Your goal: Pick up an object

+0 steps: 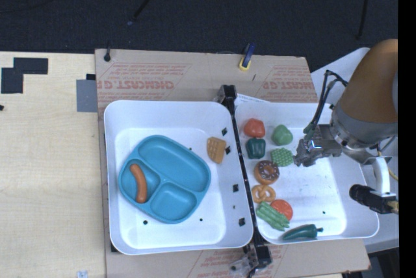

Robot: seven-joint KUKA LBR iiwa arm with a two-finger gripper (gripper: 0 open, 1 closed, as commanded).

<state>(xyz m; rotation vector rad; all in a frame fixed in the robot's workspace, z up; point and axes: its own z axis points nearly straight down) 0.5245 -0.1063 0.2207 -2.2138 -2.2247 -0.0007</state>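
Note:
The right bin [338, 208] holds several toy foods along its left side: a red pepper [254, 128], a green round vegetable [281, 135], a dark green pepper [255, 148], a light green bumpy piece [282, 156], a chocolate donut [266, 172], a pretzel [263, 193], a tomato [282, 208], a green pod [270, 216] and a dark green chili [300, 232]. My gripper [305, 154] hangs low in this bin, just right of the bumpy green piece. I see nothing held between its fingers.
The left bin [123, 121] bears a blue divided plate [166, 177] with a sausage [138, 182] in one compartment. A waffle piece [216, 149] lies by the plate's right side. A divider [240, 166] separates the bins. Bare floor lies in the right bin's right half.

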